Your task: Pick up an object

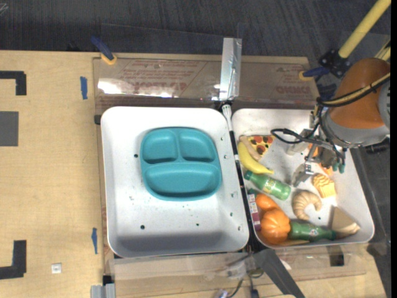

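Note:
The right bin [363, 194] holds several toy foods. A pizza slice [258, 144] and a banana [250, 160] lie at its back left. In front of them are a green bottle [270, 185], a small orange [265, 202] and an orange pumpkin [275, 226]. A croissant [306, 202] sits mid-bin, with a yellow-orange waffle-like piece [324, 184] just behind it. My gripper [304, 171] hangs low over the bin's middle, just behind the croissant and left of the waffle piece. Nothing is visibly held in it.
The left bin [118, 166] carries a teal divided plate [180, 163]. A dark green piece [310, 231] and a tan wedge [343, 221] lie along the right bin's front. The arm's orange band [366, 95] and cables overhang the right bin's back right corner.

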Action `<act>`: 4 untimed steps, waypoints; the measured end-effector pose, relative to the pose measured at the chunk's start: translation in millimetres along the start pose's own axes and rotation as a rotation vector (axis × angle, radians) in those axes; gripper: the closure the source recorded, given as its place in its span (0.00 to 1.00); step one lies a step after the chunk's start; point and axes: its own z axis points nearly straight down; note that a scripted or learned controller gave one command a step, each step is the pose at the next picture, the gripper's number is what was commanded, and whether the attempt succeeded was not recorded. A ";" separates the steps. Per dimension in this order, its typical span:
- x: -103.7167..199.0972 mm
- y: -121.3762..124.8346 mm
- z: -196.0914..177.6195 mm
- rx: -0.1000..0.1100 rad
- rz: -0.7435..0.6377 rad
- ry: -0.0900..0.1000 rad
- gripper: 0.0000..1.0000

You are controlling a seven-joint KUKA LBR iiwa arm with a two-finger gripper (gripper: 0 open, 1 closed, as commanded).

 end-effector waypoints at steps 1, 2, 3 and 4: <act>57.2 43.1 -6.2 0.008 0.179 -0.029 0.00; -23.1 16.8 -25.8 0.002 0.232 -0.002 0.00; 27.8 -6.4 -0.6 0.001 0.319 -0.001 0.00; -68.1 -22.3 -19.0 0.001 0.259 0.003 0.00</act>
